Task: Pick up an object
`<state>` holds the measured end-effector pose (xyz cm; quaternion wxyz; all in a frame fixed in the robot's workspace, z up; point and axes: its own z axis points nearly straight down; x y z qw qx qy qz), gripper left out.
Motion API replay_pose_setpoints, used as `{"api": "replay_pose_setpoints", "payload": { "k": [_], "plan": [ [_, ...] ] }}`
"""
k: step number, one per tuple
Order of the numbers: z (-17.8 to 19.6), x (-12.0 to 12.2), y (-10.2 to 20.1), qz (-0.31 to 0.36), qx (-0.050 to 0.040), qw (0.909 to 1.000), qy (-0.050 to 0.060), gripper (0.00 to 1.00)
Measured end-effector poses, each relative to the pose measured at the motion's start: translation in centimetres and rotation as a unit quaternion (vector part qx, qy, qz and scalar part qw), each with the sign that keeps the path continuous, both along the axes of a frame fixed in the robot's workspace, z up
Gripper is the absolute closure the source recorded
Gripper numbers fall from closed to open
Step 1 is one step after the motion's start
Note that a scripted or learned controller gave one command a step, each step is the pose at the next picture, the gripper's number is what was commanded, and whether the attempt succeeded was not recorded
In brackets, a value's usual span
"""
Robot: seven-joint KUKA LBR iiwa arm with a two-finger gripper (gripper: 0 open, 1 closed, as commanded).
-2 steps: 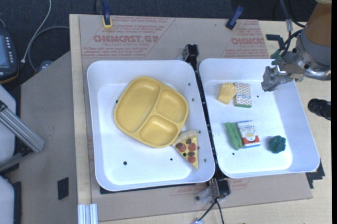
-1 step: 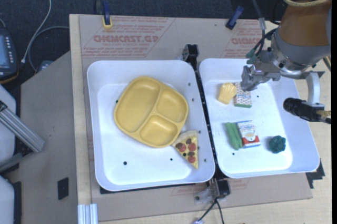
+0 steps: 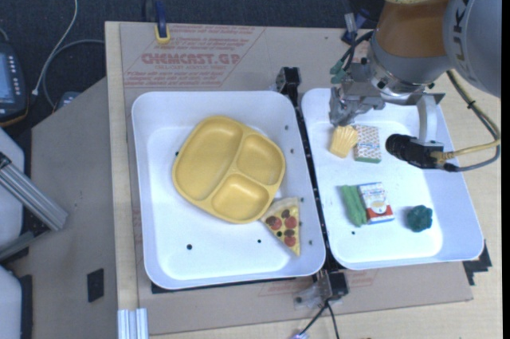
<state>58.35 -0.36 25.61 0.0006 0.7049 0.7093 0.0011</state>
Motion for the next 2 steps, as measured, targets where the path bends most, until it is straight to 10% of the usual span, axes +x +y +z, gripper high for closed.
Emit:
{"api": "replay_pose_setpoints", "payload": {
  "k": [2],
  "plan": [
    [-1.1, 2.8, 9.6, -0.001, 0.0001, 1.0, 0.0, 1.0]
  ]
}}
